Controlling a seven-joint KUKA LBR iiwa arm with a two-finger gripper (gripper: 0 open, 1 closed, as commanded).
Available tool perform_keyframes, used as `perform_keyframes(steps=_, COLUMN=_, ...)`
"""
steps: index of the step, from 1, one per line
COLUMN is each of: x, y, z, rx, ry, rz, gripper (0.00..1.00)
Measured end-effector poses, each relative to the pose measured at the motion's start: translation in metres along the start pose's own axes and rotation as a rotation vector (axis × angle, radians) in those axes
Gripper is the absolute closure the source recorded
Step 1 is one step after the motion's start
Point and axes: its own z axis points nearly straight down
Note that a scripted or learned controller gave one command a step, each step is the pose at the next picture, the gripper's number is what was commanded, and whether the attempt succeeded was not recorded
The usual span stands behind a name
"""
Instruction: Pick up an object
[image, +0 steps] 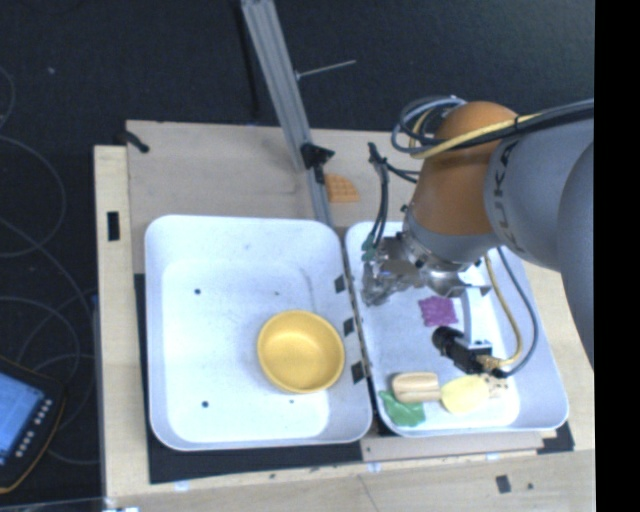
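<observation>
Camera view: small purple object, right bin.

A thick grey arm is wearing a glossy orange band — looped cables are sprouting above it.

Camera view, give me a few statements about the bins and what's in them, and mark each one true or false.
1. The yellow bowl sits in the left bin. True.
2. The purple piece lies in the left bin. False: it lies in the right bin.
3. The tan block lies near the right bin's front edge. True.
4. The gripper hangs over the bowl. False: it is over the right bin's left side.
5. The bowl is upside down. False: it opens upward.
</observation>
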Motion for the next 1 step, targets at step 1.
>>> perform_keyframes(steps=1, x=0.0443, y=-0.0102, z=-0.0014, rx=0.0, ry=0.002, rz=-0.002, gripper=1.0)
